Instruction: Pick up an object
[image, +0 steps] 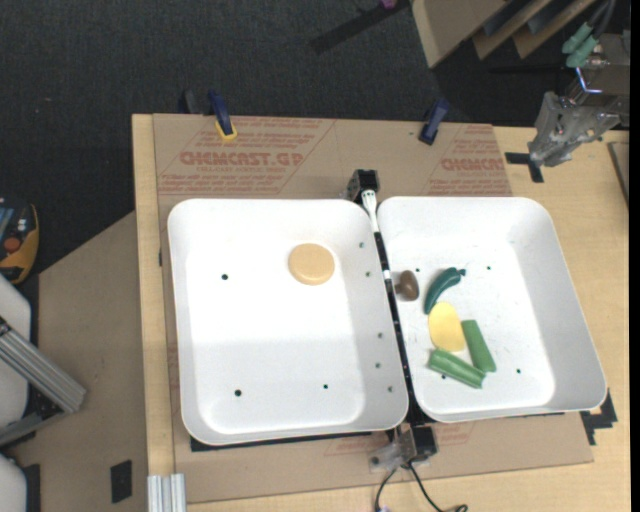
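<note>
A tan round disc (312, 264) lies in the upper middle of the left bin (200, 330). In the right bin (540, 260), near its left wall, sits a small brown lump (406, 286). Beside it is a curved dark green piece (444, 287), then a yellow piece (446, 327), and two green sticks (477, 345) (455, 369) below it. My gripper (562, 128) hangs at the far upper right, beyond the right bin's back corner and well away from all the objects, with nothing seen in it.
The bins rest on a cardboard sheet (300, 150) held by two clamps (222, 118) (434, 120) at the back. A black clip (364, 186) joins the bins at the back; another sits at the front (412, 445). Wooden shelving (500, 25) stands behind the gripper.
</note>
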